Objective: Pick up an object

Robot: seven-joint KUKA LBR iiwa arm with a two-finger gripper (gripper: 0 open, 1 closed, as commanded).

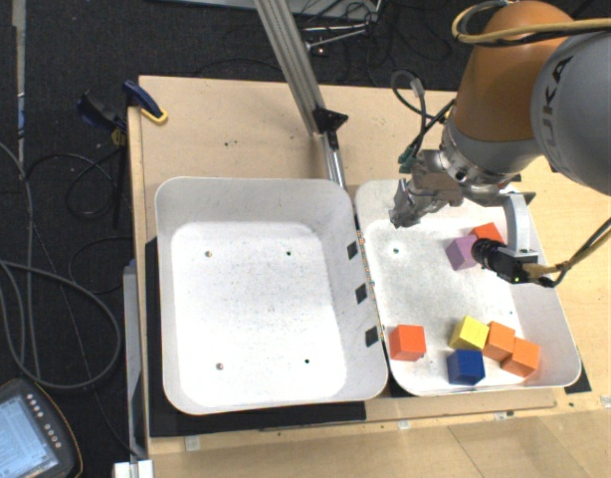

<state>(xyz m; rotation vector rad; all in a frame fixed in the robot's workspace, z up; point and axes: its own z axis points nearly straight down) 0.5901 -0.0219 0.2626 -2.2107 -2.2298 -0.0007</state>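
Camera view, pincer (grip state unclear) over right bin, purple block just beside.

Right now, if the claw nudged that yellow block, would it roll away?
Probably not: the yellow block looks flat-sided, so it should slide rather than roll. It looks solid, so likely stiff. An orange block sits tight beside it and might get shoved along too.

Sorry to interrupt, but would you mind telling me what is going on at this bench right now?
The arm's claw hangs over the far end of the right bin, with nothing visibly between its fingers. The blocks lie in that bin: a purple one close by, and orange, yellow and blue ones near the front.
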